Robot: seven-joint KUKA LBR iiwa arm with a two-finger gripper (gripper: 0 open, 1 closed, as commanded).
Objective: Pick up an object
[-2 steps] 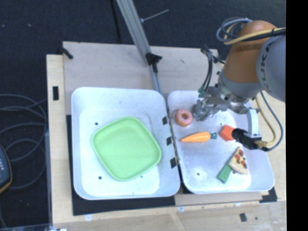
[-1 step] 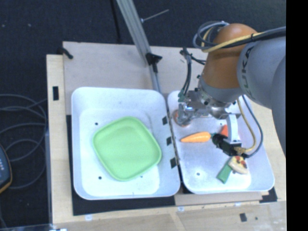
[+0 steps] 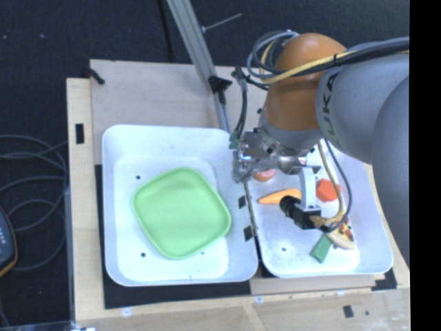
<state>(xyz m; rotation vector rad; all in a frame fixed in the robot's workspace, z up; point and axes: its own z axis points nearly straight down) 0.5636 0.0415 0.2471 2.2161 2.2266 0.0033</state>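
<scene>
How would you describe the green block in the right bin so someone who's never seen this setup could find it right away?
Start at the right bin, the one under the arm. Go to its near edge, past the orange carrot-shaped piece. The green block lies there tilted, beside a slice-shaped toy; it is the bin's one dark green, straight-edged piece.

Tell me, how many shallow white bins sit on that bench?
2. The left shallow white bin holds a green square plastic plate; the right shallow white bin lies partly under the grey arm.

Bench (image 3: 83,185): pale wood, with a dark mat under the bins.
Left bin (image 3: 120,150): white, resting on the bench.
Right bin (image 3: 365,254): white, touching the left bin.
</scene>
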